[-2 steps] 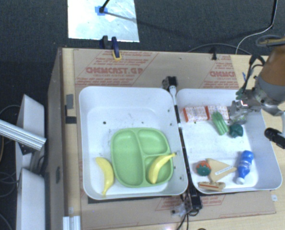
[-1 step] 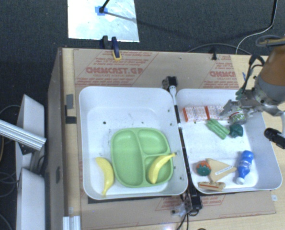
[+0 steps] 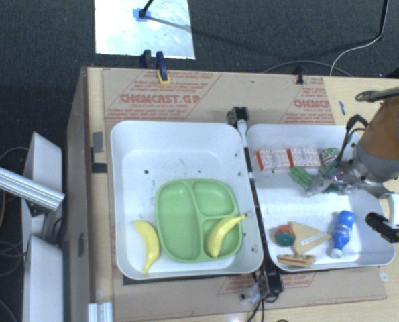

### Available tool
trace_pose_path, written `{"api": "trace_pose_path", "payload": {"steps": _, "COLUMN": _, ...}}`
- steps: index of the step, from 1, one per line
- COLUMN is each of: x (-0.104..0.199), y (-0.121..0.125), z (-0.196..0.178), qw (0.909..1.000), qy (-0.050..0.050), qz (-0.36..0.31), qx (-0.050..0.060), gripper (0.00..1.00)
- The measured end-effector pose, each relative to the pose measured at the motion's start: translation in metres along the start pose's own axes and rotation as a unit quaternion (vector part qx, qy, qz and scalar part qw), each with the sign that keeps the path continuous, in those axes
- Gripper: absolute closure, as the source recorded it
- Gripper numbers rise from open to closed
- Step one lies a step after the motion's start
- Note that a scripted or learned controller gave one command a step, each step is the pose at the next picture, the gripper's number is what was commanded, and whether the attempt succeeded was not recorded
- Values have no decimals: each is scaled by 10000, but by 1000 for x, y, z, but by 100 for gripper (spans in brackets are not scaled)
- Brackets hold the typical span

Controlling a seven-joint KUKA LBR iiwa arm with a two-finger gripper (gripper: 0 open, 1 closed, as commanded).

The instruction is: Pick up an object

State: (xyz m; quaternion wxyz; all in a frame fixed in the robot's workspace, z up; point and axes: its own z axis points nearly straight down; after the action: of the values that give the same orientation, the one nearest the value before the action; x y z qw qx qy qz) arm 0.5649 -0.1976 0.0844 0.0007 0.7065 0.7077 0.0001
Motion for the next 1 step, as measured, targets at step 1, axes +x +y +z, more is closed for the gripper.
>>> {"api": "trace_pose_path", "payload": {"steps": 1, "x": -9, "y": -66, "z": 0, "qw": 10000, "qy": 2, "qz": 9, "qx": 7, "gripper": 0}}
